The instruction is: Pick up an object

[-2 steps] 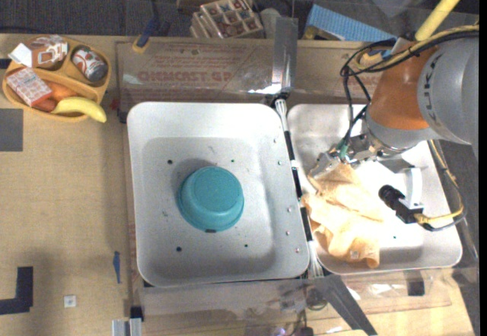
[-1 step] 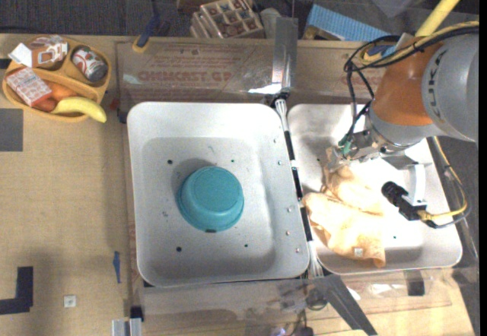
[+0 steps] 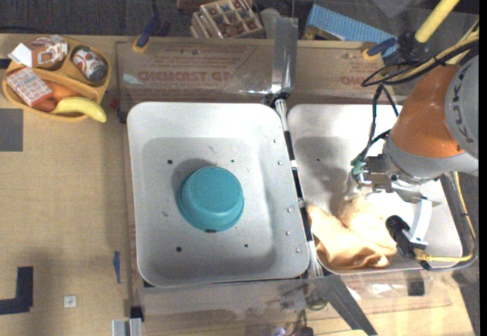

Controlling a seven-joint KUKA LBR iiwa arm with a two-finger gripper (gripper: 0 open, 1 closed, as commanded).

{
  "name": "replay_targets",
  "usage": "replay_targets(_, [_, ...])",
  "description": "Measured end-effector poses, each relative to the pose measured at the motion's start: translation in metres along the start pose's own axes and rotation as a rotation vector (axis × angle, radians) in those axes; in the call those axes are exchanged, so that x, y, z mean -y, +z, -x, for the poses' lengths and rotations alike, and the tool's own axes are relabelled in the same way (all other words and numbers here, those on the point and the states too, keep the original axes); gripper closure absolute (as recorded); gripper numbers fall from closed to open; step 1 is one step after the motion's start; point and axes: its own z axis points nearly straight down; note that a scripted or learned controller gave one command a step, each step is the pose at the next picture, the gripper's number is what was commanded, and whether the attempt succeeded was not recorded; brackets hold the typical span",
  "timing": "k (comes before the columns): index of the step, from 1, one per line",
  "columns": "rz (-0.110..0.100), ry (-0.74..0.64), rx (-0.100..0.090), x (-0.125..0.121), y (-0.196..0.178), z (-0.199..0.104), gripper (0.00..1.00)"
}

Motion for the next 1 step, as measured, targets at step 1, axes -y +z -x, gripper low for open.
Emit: replay_targets(1, [0.006,-0.218,0.004,-0.0504,-0.0588,-0.0334,1.0])
